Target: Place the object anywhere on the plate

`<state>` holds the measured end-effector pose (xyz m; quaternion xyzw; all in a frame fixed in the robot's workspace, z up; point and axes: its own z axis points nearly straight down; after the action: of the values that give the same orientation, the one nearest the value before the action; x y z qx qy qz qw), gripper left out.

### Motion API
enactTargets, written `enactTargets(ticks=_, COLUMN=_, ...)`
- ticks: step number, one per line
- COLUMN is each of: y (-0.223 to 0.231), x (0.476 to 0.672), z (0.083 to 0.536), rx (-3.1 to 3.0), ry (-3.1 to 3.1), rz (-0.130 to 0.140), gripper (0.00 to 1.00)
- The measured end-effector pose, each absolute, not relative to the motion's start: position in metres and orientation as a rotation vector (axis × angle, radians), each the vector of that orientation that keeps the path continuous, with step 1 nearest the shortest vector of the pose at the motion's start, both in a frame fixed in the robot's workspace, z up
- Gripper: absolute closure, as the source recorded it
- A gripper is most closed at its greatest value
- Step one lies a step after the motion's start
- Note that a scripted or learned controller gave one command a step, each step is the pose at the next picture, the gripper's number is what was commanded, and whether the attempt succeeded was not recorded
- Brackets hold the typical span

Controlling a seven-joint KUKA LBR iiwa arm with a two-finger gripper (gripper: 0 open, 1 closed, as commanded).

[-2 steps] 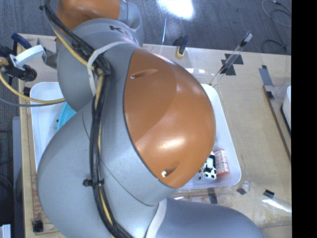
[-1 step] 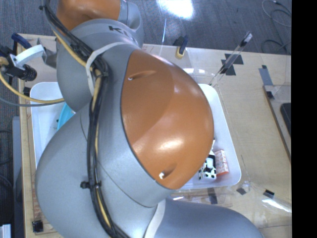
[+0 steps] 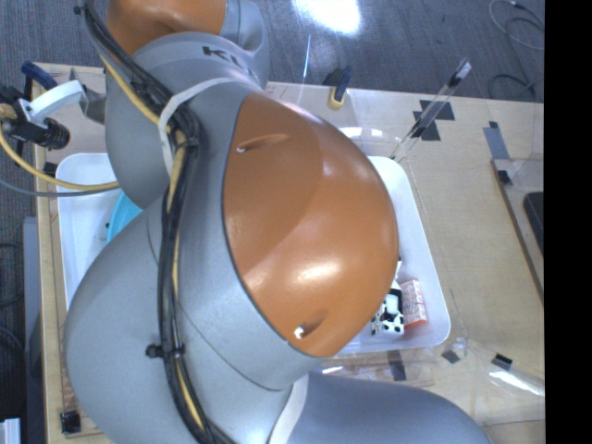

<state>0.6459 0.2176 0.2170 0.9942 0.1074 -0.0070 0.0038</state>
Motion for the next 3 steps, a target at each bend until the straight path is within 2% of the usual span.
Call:
enactTargets(ticks=1, y=0.218, x=0.646, z=0.217, rx=3.116, ry=0.337, rz=-0.02, gripper=0.0)
enactTargets(ticks=2, y=0.211, x=0.61, z=0.277, rx=3.103, ry=0.474, rz=-0.01, gripper=0.0)
enactTargets(ticks=3, y=0.211, x=0.61, z=0.277, rx=3.103, ry=0.475, rz=-0.015, gripper=0.0)
